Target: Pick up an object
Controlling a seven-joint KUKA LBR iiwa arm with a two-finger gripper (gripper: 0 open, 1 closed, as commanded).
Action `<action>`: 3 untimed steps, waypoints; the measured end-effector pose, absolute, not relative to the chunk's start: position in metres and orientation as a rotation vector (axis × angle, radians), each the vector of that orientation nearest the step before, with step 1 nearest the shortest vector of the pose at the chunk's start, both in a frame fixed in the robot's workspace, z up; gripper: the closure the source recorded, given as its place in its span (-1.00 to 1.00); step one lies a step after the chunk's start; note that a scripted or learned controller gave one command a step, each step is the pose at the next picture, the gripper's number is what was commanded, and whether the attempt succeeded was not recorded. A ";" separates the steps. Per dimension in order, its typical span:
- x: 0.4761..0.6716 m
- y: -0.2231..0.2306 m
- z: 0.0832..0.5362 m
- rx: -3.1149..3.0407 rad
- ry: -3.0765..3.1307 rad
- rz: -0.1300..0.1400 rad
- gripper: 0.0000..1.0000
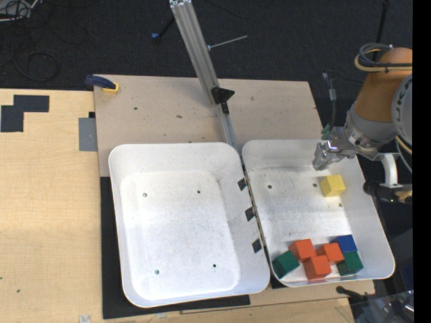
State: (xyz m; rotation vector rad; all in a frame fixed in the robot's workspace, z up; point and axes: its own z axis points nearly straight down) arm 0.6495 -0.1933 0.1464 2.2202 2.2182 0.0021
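Gripper [326,155]: over right bin [289,194], just above-left of yellow block [332,185]; grip state cannot tell | block: apart from gripper, on bin floor | risk: off-centre descent likely nudges block aside, missing it

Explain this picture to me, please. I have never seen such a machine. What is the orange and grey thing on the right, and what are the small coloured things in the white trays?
The camera looks down at a slant on a bench. The orange and grey thing is a robot arm reaching in from the right. At its end is a metal gripper, a hand with two fingers. It hangs above the right tray, close to a yellow block, and nothing is seen between its fingers. Near the front edge of that tray lie more blocks in a cluster: three orange blocks, two green blocks and a blue block. The left tray sits beside it.
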 end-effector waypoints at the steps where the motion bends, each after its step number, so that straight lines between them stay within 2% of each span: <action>1: 0.646 -0.191 0.191 2.219 2.220 0.003 1.00; 2: 0.656 -0.197 0.245 2.210 2.226 0.004 1.00; 3: 0.650 -0.140 0.233 2.221 2.229 -0.001 1.00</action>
